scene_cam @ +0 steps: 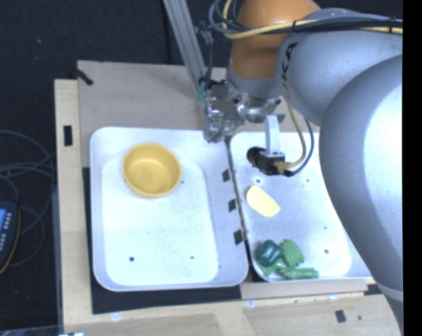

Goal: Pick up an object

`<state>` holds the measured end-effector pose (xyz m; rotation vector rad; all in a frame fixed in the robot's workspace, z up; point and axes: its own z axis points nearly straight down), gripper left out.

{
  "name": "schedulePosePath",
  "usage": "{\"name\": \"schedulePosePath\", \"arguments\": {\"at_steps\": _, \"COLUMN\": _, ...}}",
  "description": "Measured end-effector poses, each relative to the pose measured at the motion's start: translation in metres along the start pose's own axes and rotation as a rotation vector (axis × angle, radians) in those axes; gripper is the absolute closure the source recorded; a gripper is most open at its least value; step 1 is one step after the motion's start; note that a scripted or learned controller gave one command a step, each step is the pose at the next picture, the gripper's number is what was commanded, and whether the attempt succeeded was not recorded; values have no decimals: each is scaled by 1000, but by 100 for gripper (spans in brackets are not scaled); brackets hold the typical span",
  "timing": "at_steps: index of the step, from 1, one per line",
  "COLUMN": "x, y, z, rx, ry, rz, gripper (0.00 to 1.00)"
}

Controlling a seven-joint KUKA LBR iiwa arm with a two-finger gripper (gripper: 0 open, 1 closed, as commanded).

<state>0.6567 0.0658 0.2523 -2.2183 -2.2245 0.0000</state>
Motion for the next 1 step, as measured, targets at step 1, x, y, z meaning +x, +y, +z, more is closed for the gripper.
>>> {"name": "schedulePosePath", "arguments": {"at_steps": 1, "x": -3, "y": 0, "z": -1, "rx": -1, "ry": -1, "rz": 4, "gripper": 0}}
